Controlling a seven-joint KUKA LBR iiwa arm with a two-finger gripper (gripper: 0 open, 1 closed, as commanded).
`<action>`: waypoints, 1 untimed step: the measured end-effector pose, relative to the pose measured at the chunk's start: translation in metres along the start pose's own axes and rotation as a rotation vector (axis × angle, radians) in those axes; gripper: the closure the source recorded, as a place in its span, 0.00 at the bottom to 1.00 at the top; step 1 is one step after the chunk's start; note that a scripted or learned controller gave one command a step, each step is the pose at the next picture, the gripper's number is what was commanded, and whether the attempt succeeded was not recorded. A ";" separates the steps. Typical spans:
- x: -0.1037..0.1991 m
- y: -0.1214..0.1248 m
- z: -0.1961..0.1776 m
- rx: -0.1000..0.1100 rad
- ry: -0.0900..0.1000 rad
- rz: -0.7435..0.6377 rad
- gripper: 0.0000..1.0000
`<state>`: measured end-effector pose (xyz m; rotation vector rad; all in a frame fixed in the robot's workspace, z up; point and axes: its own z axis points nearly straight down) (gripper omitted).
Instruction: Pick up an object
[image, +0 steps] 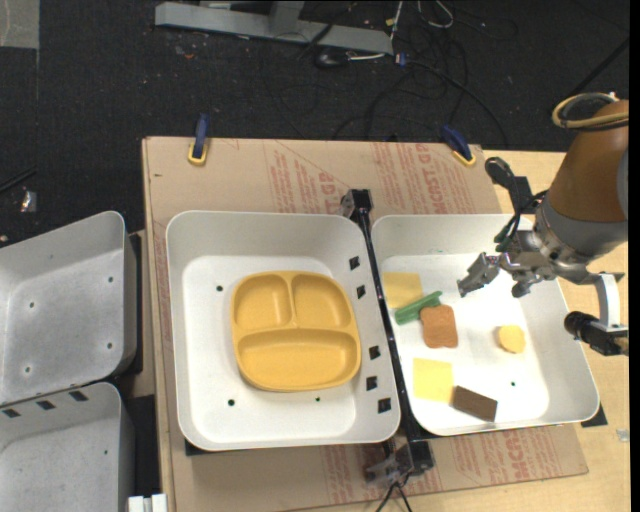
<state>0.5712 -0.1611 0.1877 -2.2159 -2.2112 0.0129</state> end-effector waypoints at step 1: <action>0.001 0.003 -0.007 -0.013 -0.002 -0.003 0.00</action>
